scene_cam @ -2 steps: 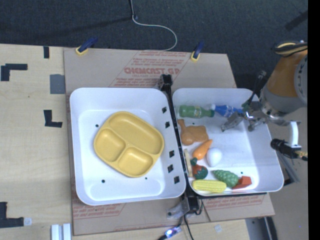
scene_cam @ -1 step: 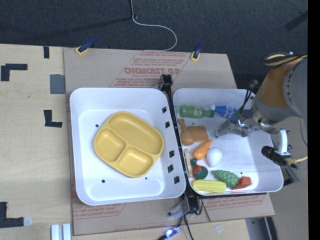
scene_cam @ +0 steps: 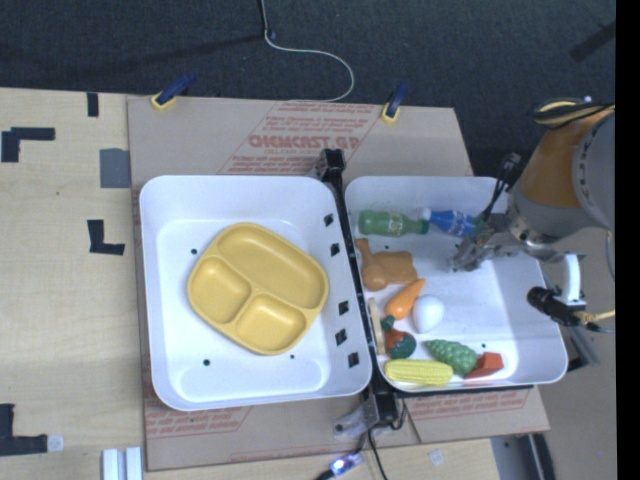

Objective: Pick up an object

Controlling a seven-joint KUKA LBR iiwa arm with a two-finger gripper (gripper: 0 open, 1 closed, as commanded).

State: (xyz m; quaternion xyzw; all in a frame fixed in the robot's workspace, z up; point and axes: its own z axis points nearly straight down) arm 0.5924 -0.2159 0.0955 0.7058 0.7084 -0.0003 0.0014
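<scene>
The right bin (scene_cam: 520, 313) holds several toy items. A green bottle (scene_cam: 392, 224) and a blue bottle (scene_cam: 450, 219) lie along its back wall. Below them are a tan bear-shaped piece (scene_cam: 388, 268), an orange carrot (scene_cam: 405, 296) and a white egg (scene_cam: 428, 313). A yellow corn cob (scene_cam: 418, 372), a green bumpy vegetable (scene_cam: 452, 353) and a red piece (scene_cam: 487, 363) lie at the front. My gripper (scene_cam: 470, 255) is low in this bin, just right of and below the blue bottle, over bare white floor. Nothing is visibly held in it.
The left bin (scene_cam: 165, 268) carries a yellow divided plate (scene_cam: 258, 286). A black divider with clips (scene_cam: 345, 268) separates the bins. A small red and green item (scene_cam: 400, 345) sits near the divider. The grey arm with its orange band (scene_cam: 565, 173) comes in from the right.
</scene>
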